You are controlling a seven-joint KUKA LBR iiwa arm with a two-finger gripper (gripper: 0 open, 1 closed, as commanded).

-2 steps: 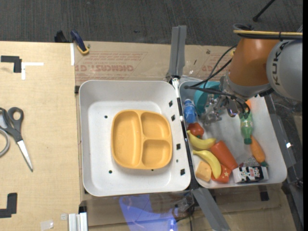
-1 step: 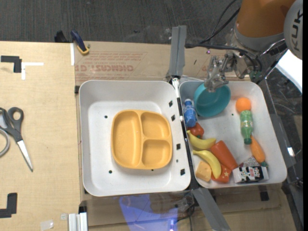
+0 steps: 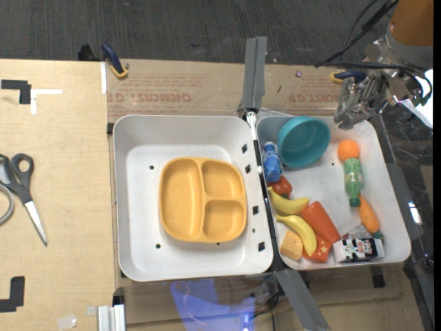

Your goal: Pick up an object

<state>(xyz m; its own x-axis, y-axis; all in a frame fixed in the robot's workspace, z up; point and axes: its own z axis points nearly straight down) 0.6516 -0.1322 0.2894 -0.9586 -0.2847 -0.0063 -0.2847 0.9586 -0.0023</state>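
My gripper hangs over the far right corner of the right bin, above and to the right of a teal bowl. Just below it lie an orange ball, a green bottle and a carrot. Along the bin's left side are a blue bottle, a small red piece, two bananas and a red pepper. A black and white box rests at the near right corner. I see nothing in the gripper.
The left bin holds a yellow divided plate. Scissors lie on the wooden bench at far left. A grey bar stands behind the bins' joint, and cables trail at top right.
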